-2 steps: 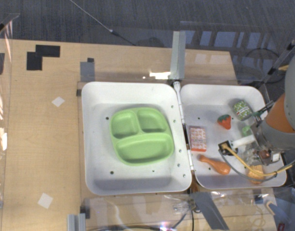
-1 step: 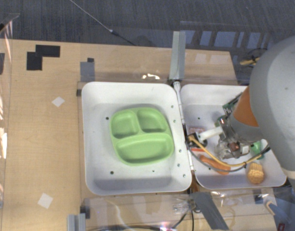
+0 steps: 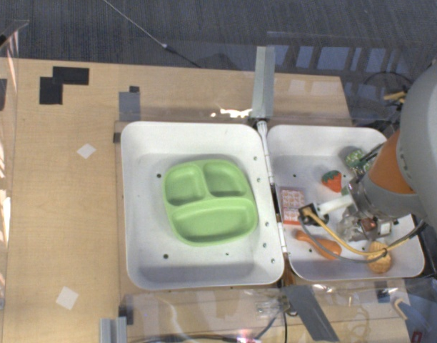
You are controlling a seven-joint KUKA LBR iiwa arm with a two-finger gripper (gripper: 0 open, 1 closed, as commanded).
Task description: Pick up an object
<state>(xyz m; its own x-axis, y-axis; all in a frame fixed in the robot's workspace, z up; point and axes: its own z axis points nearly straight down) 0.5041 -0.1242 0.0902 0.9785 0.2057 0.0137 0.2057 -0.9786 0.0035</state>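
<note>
Right bin [image 3: 304, 145] — gripper [image 3: 361, 224] | orange object [image 3: 320, 244] just left.

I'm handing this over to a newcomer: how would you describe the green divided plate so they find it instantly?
Start at the left bin of the two white ones. The green divided plate lies flat near its middle. It's lime green with three compartments, much larger than the small items in the right bin.
</note>
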